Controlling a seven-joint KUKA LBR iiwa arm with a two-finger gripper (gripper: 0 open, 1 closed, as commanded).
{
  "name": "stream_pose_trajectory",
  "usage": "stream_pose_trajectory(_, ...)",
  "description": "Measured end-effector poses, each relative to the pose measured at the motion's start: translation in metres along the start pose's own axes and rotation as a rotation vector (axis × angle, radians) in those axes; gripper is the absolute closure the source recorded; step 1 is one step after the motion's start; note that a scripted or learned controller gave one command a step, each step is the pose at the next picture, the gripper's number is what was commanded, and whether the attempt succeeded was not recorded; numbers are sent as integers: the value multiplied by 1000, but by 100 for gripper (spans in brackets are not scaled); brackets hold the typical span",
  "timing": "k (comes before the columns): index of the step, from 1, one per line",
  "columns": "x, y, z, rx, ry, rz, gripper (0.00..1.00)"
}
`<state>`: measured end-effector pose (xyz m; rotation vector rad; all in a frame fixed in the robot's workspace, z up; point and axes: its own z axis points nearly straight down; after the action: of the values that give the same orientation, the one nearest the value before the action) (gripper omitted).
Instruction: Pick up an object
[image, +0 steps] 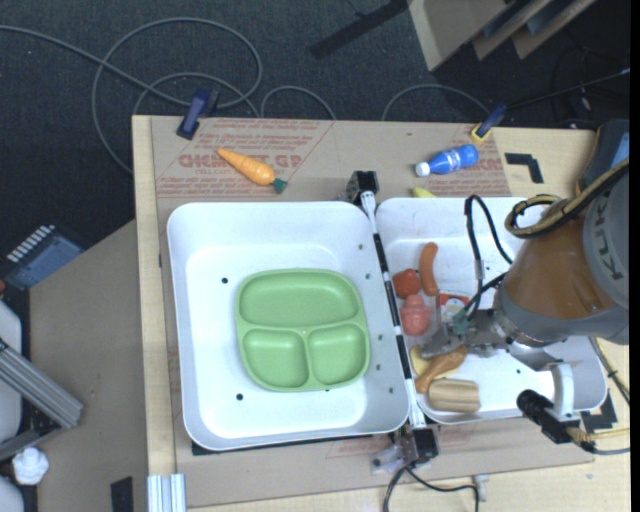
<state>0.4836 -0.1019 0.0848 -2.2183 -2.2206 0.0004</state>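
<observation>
- The gripper (447, 335) is down low in the right bin (590, 385), centre-right of the frame. It's too cluttered there to tell how it's set.
- Toy food sits around it: a sausage (429, 268) just above, a red tomato-looking piece (406, 284), a pinkish chunk (415, 317), and a bread roll (452, 396) just below.
- The left bin (200, 300) holds a green divided plate (301, 329).
- A toy carrot (250, 167) lies on the bench, upper left; a blue bottle (448, 161) lies upper right.
</observation>
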Motion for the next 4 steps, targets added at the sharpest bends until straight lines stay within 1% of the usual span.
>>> stream_pose_trajectory(1, 0, 2, -10, -6, -2, 2, 100)
stream_pose_trajectory(2, 0, 1, -10, -5, -1, 1, 0)
stream_pose_trajectory(3, -15, 71, 0, -3, -2, 1, 0)
stream_pose_trajectory(4, -40, 153, -1, -4, -3, -1, 0)
